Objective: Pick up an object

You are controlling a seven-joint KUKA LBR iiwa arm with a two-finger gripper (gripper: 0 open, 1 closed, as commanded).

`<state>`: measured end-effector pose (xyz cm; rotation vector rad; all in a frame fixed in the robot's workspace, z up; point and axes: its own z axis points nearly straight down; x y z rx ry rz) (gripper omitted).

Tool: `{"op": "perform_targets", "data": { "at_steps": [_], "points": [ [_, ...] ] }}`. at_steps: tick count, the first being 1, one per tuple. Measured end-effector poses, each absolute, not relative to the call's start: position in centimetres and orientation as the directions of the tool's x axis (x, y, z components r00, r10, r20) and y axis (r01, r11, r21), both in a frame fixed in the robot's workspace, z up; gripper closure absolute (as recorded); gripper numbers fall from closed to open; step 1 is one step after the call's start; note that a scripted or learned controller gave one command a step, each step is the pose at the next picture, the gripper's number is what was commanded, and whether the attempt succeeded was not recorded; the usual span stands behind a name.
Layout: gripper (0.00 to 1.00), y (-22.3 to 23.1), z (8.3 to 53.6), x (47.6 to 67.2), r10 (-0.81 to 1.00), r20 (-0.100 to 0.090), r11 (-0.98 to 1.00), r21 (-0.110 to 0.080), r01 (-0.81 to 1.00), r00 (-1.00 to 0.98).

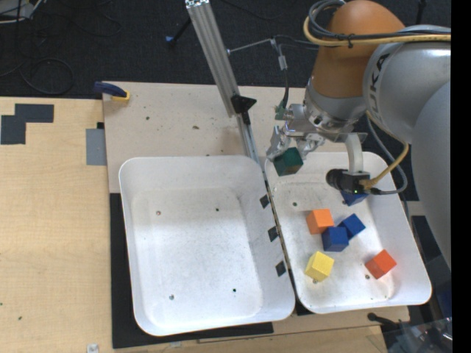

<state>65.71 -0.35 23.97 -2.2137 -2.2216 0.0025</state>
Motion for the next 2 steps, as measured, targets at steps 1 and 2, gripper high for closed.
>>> {"op": "perform_targets", "data": {
  "at_steps": [1,2],
  "points": [
    [1.0,4.5,22.7,66.6,1.0,0.001,0.003,-0.003,1.0,-0.003],
    [1.0,9.4,21.8,66.4,1.0,0.001,0.003,-0.005,1.0,-0.003]
  ]
}}
